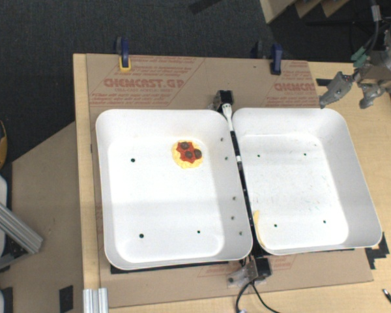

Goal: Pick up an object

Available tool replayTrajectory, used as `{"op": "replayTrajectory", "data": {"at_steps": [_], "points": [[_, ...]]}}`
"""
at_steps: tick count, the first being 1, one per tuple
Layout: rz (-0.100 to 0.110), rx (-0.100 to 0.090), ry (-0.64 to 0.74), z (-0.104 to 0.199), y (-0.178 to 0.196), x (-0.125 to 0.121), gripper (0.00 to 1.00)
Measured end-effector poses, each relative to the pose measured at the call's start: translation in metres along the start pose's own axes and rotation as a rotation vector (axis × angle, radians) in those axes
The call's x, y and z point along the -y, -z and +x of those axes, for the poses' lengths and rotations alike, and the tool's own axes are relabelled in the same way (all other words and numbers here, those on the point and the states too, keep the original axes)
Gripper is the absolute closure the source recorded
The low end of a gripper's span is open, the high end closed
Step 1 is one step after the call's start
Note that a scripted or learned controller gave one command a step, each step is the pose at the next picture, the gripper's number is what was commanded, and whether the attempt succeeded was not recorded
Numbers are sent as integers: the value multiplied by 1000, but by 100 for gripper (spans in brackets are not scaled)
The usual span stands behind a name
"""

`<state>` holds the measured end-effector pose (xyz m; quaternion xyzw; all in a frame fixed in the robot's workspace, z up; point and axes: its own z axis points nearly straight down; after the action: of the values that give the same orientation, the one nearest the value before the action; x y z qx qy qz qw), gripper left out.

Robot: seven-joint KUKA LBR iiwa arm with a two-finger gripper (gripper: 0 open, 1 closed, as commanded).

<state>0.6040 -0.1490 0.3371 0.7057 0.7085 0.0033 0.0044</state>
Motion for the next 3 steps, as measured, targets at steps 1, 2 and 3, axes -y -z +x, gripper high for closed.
{"op": "replayTrajectory", "data": {"at_steps": [1, 2, 3], "points": [[-5, 6, -7, -41, 111, 15, 0], [23, -7, 5, 51, -54, -25, 0], [6, 0, -2, 45, -33, -26, 100]]}}
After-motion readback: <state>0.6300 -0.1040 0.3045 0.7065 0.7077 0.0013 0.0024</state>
